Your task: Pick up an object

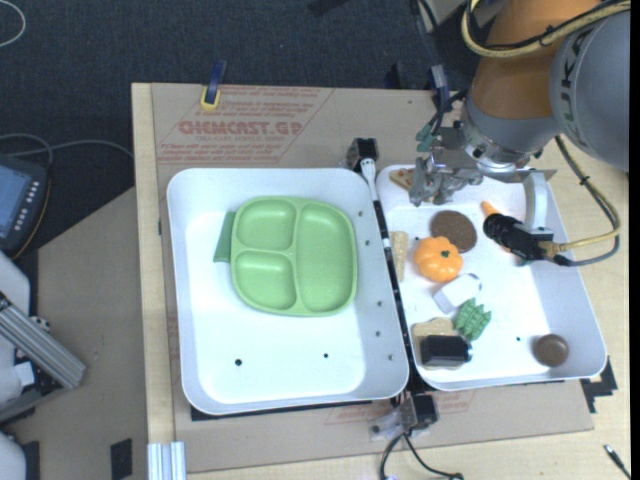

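Position: my fingers [431, 190] hang over the far left corner of the right bin [520, 303], pointing down. From this slant I cannot tell whether they stand wide or narrow, and I see nothing between them.

Right bin, things to pick from:
- tan scrap [402, 178] at the far left corner, just beside my fingers, apart from them as far as I can judge.
- brown disc [455, 228] lying flat, just on the near side of my fingers.
- orange pumpkin [439, 258] upright, touching the near edge of the brown disc.
- small orange piece [488, 208] to the right of the disc (too small to name more closely).
- pale stick [399, 250] along the left wall, beside the pumpkin.
- white piece [458, 293] near the pumpkin, on its near side.
- green leafy piece [472, 320] just beyond the white piece, towards the near rim.
- black block [444, 350] at the near left, with a tan flat piece [430, 328] touching its far side.
- brown ball [550, 349] alone at the near right corner, well apart from the rest.

Left bin [190, 268]: a green divided plate [295, 256] with three compartments lies flat near the middle; a darker green edge [223, 238] shows from under its left side.

Both bins sit side by side, walls touching, on the table [150, 298].
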You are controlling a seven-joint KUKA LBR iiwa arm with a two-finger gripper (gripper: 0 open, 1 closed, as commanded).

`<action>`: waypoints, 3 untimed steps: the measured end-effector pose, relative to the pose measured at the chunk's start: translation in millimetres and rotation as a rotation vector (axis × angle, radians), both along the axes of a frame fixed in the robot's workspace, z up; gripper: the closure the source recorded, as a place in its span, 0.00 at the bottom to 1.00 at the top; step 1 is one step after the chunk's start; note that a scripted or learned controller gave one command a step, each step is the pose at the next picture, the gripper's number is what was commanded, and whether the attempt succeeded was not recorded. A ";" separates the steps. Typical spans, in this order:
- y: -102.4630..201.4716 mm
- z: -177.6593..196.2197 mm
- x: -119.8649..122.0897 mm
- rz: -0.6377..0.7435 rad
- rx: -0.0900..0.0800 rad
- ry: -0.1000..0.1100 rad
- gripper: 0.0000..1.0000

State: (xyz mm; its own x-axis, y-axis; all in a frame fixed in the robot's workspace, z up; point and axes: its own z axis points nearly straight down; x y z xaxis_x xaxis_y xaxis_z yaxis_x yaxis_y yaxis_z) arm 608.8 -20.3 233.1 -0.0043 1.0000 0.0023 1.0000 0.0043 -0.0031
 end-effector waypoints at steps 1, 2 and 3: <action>32.0 1.2 -32.0 -0.001 0.000 0.001 1.00; 80.3 5.5 -63.9 0.001 0.000 0.001 1.00; 109.7 -5.4 -86.8 -0.001 -0.001 0.002 1.00</action>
